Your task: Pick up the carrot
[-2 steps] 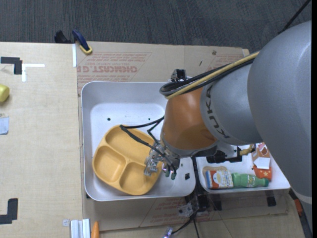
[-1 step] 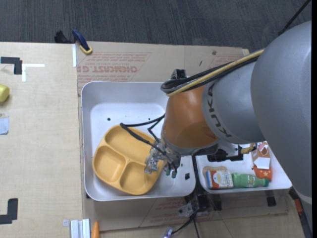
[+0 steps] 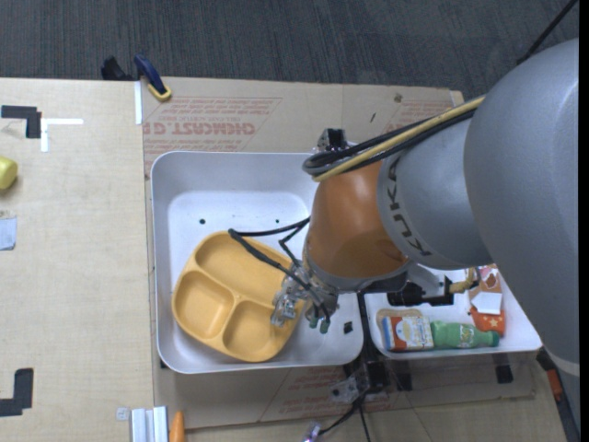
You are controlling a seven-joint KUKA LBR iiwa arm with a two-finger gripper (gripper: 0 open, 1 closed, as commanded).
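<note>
My gripper [image 3: 304, 309] hangs low over the left white bin [image 3: 175, 191], at the right edge of a yellow divided plate [image 3: 216, 302]. The plate lies in the bin's front half, and its three compartments look bare. The wrist with its orange band [image 3: 350, 224] and the big grey arm cover the bin's right side and most of the right bin [image 3: 515, 339]. Black cables loop from the wrist down to the gripper.
In the right bin's front lie a green and white pouch [image 3: 433, 331] and a red and white packet [image 3: 488, 302]. A yellow object [image 3: 5, 173] sits on the bench at far left. A blue and yellow clip [image 3: 152, 76] lies behind the left bin.
</note>
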